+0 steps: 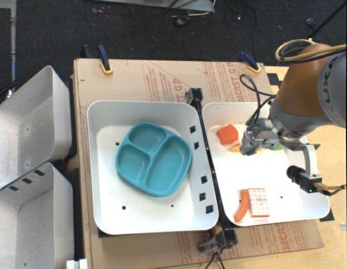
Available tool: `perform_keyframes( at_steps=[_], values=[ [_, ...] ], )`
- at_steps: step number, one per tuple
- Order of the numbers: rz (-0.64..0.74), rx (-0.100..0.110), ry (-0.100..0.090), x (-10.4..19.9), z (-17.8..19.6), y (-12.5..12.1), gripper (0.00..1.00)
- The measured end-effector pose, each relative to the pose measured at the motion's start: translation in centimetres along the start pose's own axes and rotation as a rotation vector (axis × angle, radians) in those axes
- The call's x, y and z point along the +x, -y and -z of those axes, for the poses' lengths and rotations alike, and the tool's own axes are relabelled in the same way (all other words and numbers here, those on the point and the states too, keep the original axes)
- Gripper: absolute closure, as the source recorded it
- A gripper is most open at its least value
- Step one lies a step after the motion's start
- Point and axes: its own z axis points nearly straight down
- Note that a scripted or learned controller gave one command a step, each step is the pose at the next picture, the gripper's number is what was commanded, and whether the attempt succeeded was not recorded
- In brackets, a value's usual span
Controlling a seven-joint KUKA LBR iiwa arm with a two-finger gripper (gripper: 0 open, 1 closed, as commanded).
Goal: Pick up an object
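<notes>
Carrot [241, 206] and small box [258, 202] lie side by side at right bin's [308, 209] near edge. Orange block [227, 133] sits farther back, just left of gripper [249, 146], low over the bin floor. Left bin [101, 167] holds teal divided plate [154, 158].

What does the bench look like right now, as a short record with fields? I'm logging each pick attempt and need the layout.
left bin: holds a teal divided plate, lying flat near the middle
right bin: holds an orange block near its far left corner, an orange carrot-like piece and a small red and white box side by side near the front edge
claw: low over the right bin, just right of the orange block
green item: partly hidden under the arm
grasp: cannot tell
</notes>
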Motion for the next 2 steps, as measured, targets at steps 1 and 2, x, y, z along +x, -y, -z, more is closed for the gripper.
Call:
perform_keyframes(
  at_steps=[1, 2],
  values=[
    [0.001, -0.002, 0.001, 5.0, -0.4, -1.9, 1.0],
    [-0.001, -0.003, 0.001, 10.2, 1.4, -2.7, 1.0]
  ],
)
